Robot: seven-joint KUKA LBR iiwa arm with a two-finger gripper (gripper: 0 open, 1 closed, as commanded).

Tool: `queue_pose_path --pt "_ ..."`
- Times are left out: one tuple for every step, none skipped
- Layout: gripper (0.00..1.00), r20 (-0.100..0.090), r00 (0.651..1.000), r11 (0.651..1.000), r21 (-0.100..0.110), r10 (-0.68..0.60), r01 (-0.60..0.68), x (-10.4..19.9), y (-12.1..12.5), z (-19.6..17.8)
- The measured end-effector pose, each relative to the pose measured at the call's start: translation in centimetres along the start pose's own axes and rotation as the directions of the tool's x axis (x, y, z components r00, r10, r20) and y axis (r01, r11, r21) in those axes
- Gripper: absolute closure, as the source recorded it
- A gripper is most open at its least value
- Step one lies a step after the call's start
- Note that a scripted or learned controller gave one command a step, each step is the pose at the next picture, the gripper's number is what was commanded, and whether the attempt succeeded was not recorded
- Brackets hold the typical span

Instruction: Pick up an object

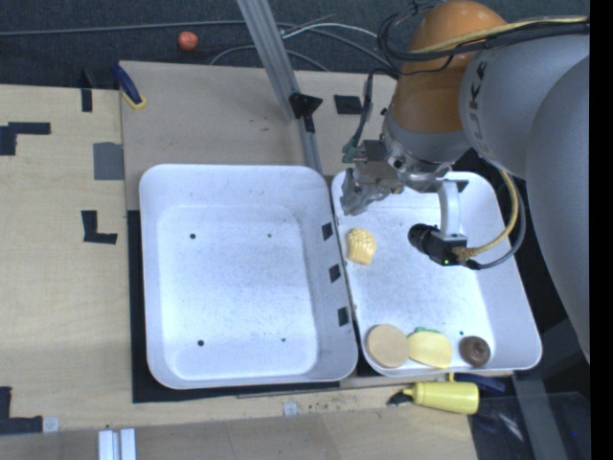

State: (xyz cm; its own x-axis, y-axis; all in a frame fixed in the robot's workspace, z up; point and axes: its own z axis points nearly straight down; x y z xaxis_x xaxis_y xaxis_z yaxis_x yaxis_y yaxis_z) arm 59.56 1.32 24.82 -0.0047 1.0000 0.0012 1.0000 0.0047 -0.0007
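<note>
Fingers (362, 197) of the arm hang over the far left corner of the right bin, pointing down; whether they are spread or closed cannot be told from this angle, and nothing shows between them. Grey arm (536, 113), with its orange band (450, 27), fills the upper right and reaches in over the right bin. Left bin (172, 257), white and shallow, lies beside the right bin (508, 324) on the surface (57, 286). Yellow corn-like piece (361, 246) lies in the right bin just below the fingers, apart from them. Along that bin's near wall sit a tan round disc (387, 345), a yellow piece with a green edge (431, 347) touching it, and a small brown ball (474, 351). Yellow tool (445, 396) lies on the surface just outside the near wall.
</note>
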Motion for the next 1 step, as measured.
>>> queue_pose_path --pt "1.0 0.0 1.0 1.0 0.0 0.0 0.0 5.2 2.23 -0.23"
